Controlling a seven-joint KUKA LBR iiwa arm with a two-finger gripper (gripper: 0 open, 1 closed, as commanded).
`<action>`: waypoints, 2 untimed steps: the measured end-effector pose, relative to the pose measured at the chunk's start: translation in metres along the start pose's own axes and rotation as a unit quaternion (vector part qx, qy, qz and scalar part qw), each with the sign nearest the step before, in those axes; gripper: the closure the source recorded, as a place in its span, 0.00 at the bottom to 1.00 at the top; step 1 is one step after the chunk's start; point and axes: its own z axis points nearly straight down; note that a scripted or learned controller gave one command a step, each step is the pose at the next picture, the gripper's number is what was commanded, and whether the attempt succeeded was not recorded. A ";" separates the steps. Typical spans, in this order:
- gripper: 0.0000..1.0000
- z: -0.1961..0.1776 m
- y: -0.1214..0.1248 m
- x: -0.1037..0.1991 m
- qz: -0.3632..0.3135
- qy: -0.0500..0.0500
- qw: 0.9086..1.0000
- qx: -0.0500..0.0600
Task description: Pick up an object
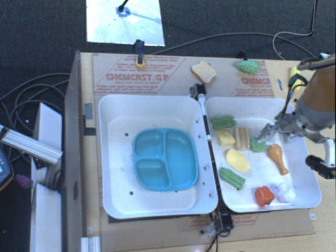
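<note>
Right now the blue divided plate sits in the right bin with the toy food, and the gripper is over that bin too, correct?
Not quite. The camera view shows the blue divided plate in the left bin. The toy food lies in the right bin, with the gripper over it.

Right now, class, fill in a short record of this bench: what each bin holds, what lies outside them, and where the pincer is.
left bin: blue divided tray
right bin: toy foods, including chicken drumstick, red pepper, yellow piece
outside bins: bread slice, green bumpy item
pincer: over right bin, beside a green item
</note>
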 end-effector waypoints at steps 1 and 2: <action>0.00 0.054 -0.019 -0.014 0.000 0.000 1.000 -0.001; 1.00 0.044 -0.018 -0.014 -0.001 0.000 1.000 -0.002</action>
